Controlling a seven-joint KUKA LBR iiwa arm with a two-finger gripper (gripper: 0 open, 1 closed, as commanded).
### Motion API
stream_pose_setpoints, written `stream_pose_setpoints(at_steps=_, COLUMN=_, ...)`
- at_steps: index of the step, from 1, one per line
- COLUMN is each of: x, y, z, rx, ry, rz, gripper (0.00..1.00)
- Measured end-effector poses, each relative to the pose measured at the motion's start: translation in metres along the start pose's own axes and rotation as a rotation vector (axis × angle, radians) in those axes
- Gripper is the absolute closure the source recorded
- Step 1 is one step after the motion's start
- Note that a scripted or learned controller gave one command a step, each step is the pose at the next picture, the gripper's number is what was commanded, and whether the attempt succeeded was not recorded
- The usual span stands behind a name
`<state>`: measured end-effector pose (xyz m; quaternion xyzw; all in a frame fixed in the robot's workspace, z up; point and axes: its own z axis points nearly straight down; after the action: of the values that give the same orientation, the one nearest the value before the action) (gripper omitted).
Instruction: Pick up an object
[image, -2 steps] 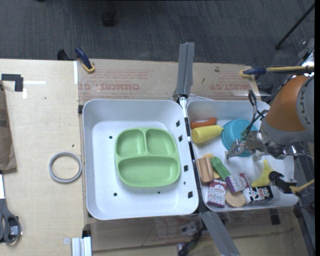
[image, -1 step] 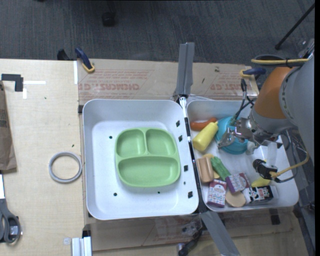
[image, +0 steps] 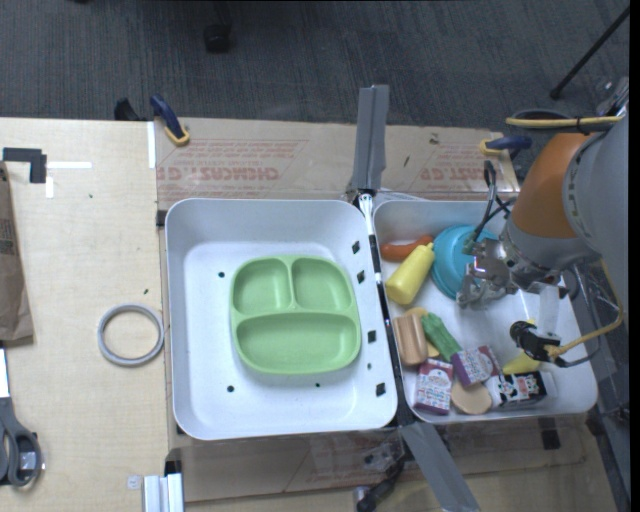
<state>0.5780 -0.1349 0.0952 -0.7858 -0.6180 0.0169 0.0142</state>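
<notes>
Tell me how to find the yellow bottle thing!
Look in the right-hand shallow white bin, the crowded one. Near its top left corner lies the yellow plastic bottle, tilted, just below an orange carrot-like toy and left of a teal bowl. It is the bin's largest all-yellow piece.

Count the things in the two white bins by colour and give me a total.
Green: 2, the divided green plastic plate in the left bin and a small green piece in the right bin
Yellow: 1, the yellow plastic bottle
Blue: 1, the turquoise bowl beside the gripper
Orange-red: 1, a carrot-like piece
Tan: 2
Purple: 2 packets
Total: 9, clutter hides some
</notes>
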Motion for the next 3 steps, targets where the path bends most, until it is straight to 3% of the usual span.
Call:
stream_pose_setpoints(at_steps=1, x=-0.054, y=-0.015, z=-0.017, rx=-0.039, ry=0.011, rz=0.166, gripper=1.0)
stream_pose_setpoints(at_steps=2, x=-0.046, y=-0.062, z=0.008, rx=-0.037, ry=0.013, rz=0.222, gripper=1.0)
stream_pose_setpoints(at_steps=3, x=-0.045, y=-0.061, z=0.008, rx=-0.038, ry=0.014, rz=0.221, gripper=0.0)
